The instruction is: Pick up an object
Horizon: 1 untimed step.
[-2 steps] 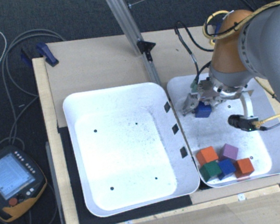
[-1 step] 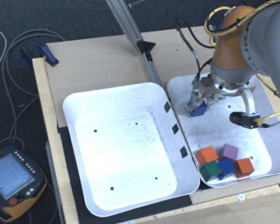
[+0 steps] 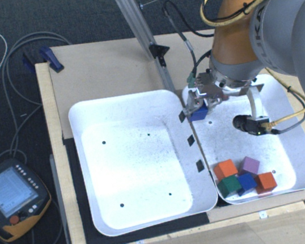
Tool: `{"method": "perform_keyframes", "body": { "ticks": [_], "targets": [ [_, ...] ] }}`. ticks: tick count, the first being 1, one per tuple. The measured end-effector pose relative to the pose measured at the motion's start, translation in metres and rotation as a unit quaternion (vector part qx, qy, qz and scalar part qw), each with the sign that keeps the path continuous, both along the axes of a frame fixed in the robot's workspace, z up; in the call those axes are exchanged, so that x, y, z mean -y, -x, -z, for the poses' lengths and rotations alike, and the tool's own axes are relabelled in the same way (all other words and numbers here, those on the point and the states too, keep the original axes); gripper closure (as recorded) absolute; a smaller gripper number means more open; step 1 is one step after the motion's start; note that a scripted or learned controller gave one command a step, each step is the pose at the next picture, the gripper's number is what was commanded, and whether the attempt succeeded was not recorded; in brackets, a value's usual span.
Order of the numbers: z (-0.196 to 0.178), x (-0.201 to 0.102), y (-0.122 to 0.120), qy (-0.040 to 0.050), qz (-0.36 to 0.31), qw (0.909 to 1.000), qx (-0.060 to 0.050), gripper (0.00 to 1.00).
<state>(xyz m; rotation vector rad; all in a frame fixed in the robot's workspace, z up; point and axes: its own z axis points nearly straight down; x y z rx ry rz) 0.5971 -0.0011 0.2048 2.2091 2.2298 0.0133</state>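
My gripper [image 3: 199, 104] hangs over the far left corner of the right bin [image 3: 302, 143], close to the wall between the two bins. A small blue block [image 3: 199, 114] sits between its fingers, just under the gripper body, and the fingers look shut on it. Several more blocks lie in a cluster at the right bin's near edge: an orange one [image 3: 225, 168], a purple one [image 3: 250, 164], a green one [image 3: 228, 186], a second blue one [image 3: 246, 183] and an orange-red one [image 3: 266, 182].
The left bin [image 3: 75, 122] lies beside the right one, sharing a raised divider [image 3: 193, 141]. A slanted metal post [image 3: 136, 23] rises behind the bins. Cables loop around the wrist [image 3: 256, 125]. A teach pendant [image 3: 9, 196] lies off the bench at left.
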Motion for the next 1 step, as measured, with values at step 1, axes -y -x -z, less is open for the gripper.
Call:
{"method": "perform_keyframes", "body": {
  "ticks": [1],
  "targets": [
    [0.0056,-0.0448,0.0572,0.0002,0.002,1.0,-0.008,1.0]
  ]
}}
